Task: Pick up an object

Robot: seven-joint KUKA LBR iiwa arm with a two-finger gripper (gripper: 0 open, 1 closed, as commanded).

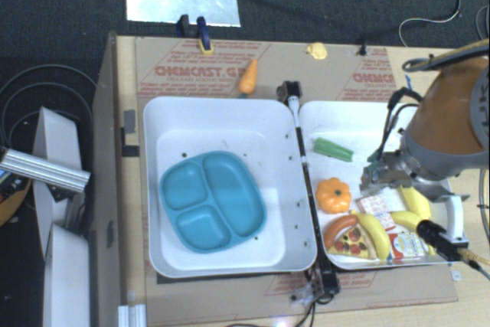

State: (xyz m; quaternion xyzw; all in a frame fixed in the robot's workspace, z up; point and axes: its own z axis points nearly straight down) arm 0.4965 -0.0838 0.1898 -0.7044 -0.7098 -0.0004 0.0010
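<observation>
Camera view, looking down at a slant: right bin (348, 126) holds the candidates. Green block (333, 149) lies flat and tilted near the bin's upper left, well apart from the rest. Orange pumpkin (334, 195) sits upright just below it, close to the divider between bins. Pizza slice (351, 239) lies at the bottom edge, touching a yellow banana (375, 234) that runs diagonally across it. Second banana (414, 203) is further right, partly under the arm. A red-and-white printed packet (383, 209) lies flat beneath and between the bananas. Grey arm (452, 126) with orange band comes in from the right and hangs over the right half of this bin; wrist hardware (383, 172) sits just above the packet, beside the pumpkin. Cannot tell if the jaws are apart or together, arm body blocks them, and nothing visibly held. Bananas and packet are crowded together and partly covered by the arm; green block and pumpkin are unobstructed. Left bin (164, 119) carries a blue three-compartment tray (212, 199), centred. Outside the bins on the counter (199, 65): an orange carrot (247, 77) above the left bin, a small yellow item (317, 51) near the top edge, a blue clamp (193, 27) at the back.
</observation>
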